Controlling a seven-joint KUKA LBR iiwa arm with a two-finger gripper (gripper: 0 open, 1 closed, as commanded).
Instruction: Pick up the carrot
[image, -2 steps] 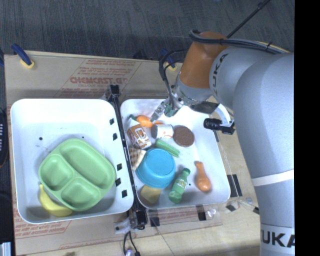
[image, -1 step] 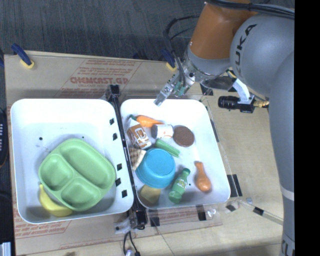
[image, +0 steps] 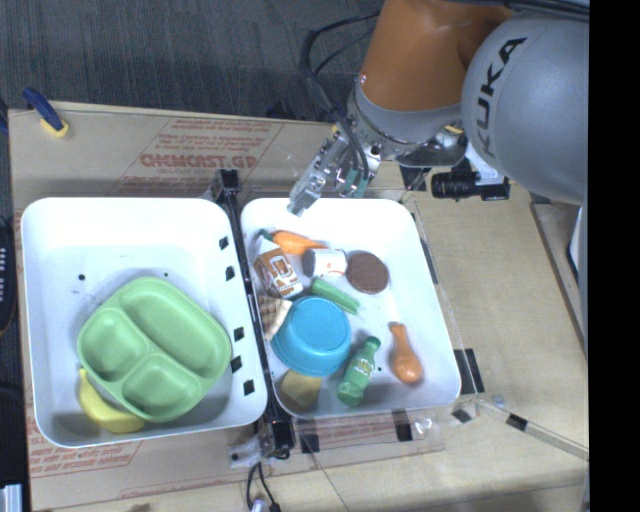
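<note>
The left bin (image: 40, 300) holds a green divided plate (image: 153, 345) lying over a yellow thing (image: 100, 410). In the right bin (image: 425, 290), a blue bowl (image: 312, 335) sits mid-bin with a green bottle (image: 357, 370) just right of it. A brown disc (image: 367, 272) lies farther back.

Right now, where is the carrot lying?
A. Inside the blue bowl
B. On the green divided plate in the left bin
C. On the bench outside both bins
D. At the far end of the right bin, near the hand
D: the carrot lies at the far end of the right bin, just below the hand, apart from the blue bowl and the green plate.
</note>
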